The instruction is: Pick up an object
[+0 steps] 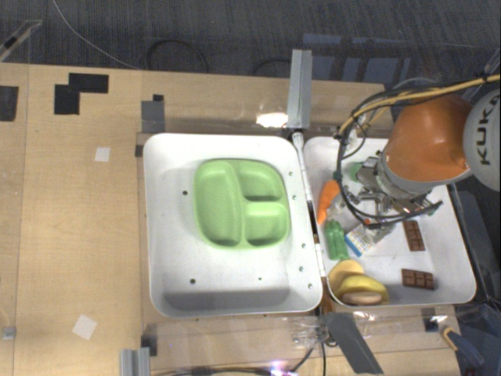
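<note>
Several small items under gripper (374, 210); jaws: cannot tell. You want carrot (329, 198): light, stiff, slick; grip mid-length.

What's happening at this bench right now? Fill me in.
A grey KUKA arm with an orange band reaches in from the right and hangs low over the right bin. That bin holds a carrot, a green item, a banana and two chocolate bars. The wrist hides the claw, so no grasp can be confirmed. The left bin holds a green divided tray.
</note>
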